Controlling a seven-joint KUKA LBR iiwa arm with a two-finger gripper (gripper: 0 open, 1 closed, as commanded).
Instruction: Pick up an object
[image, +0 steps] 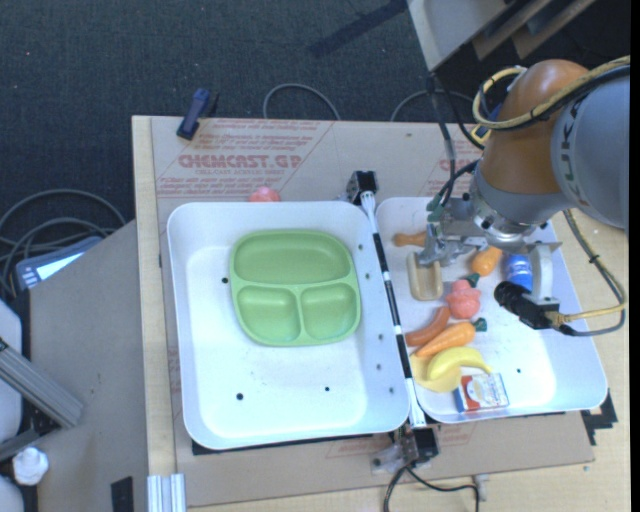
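Clearly the arm has its gripper (437, 252) low over the right bin (570, 385), at that bin's upper left part, with a tan wedge-shaped piece (427, 280) directly beneath its tip. Whether the fingers stand apart or together cannot be told (the wrist body hides them from above), and nothing can be seen clamped between them.

Judging by position, the tan wedge-shaped piece is the likeliest target. It touches or nearly touches the gripper's lower end and lies just toward the camera from it, close to the divider wall. Its long axis runs roughly away from the camera, along the divider, with the narrower end pointing up toward the gripper.

Other candidates lie near: a pink strawberry (462, 298) just to the right of the wedge, a small orange piece (485, 262) beside the wrist, two carrots (440, 330) lower down lying on a slant, and a banana (452, 364) below them.

The left bin (200, 400) holds a green divided plate (295, 285), well apart from the arm.
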